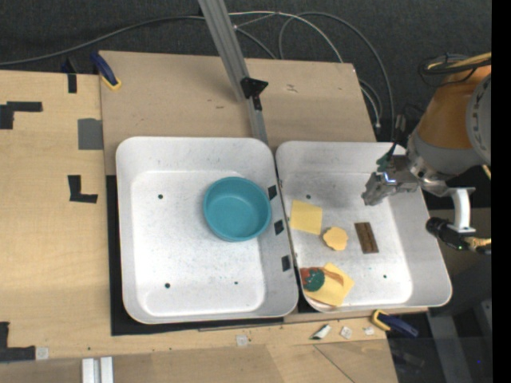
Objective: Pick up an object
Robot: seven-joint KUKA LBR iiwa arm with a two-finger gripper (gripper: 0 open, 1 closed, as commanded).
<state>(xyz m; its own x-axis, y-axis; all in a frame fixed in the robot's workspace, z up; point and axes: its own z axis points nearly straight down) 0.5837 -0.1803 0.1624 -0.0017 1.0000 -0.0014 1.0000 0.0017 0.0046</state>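
A teal bowl (236,207) sits in the left bin (160,278). In the right bin (415,282) lie a pale yellow square block (306,217), a small orange-yellow round piece (335,238), a brown rectangular bar (366,237), and at the front a yellow wedge (336,284) beside a red and green item (312,278). My gripper (377,191) hovers over the right bin's back right part, above and right of the brown bar. Nothing shows between its fingers.
A grey metal pole (227,46) slants across the back of the bench to the seam between the bins. Cables (335,30) loop behind the right bin. Blue-yellow clamps (106,70) sit at the bench corners.
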